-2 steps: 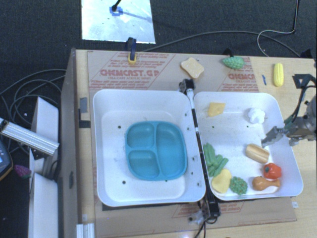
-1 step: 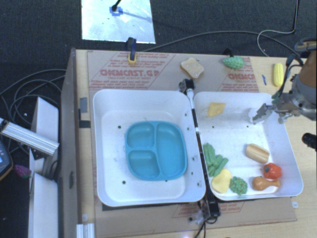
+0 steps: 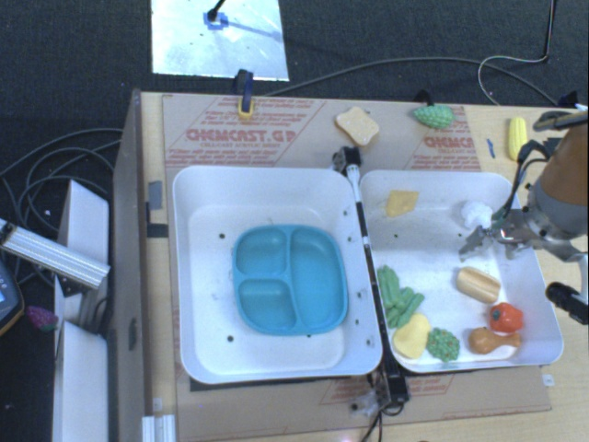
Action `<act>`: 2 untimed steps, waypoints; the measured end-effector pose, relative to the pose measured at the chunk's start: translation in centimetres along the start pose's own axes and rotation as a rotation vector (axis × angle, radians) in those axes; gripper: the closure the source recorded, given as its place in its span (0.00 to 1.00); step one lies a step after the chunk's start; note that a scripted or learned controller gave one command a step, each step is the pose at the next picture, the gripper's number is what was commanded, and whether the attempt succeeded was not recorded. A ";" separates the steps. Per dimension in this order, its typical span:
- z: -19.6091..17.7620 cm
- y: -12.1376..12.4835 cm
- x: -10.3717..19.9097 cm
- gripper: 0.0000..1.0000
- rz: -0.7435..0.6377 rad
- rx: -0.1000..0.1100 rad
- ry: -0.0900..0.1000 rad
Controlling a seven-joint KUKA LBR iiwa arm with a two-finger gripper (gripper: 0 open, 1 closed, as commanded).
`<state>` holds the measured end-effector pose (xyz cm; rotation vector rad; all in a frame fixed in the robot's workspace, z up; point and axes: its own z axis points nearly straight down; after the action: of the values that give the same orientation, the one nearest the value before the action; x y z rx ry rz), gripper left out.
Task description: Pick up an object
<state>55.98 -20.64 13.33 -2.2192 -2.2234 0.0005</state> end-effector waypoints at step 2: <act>4.1 -3.0 0.0 0.00 0.001 -0.001 0.000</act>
<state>52.95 -20.65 9.23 -2.2205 -2.2233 -0.0002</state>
